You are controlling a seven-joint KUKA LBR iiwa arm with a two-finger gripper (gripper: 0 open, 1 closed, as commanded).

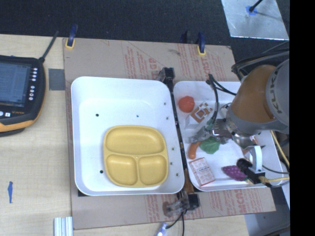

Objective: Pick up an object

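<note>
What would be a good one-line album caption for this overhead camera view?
Robot arm reaches over the right bin of toy food, beside a yellow divided tray in the left bin.

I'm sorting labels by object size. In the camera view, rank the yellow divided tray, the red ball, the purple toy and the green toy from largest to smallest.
1. yellow divided tray, by far the largest
2. green toy and purple toy: too close to rank, and the gripper covers part of the green one
3. red ball, slightly smaller

Even overhead light, soft shadows, mild glare on white bins (78,132), slightly soft focus
</note>
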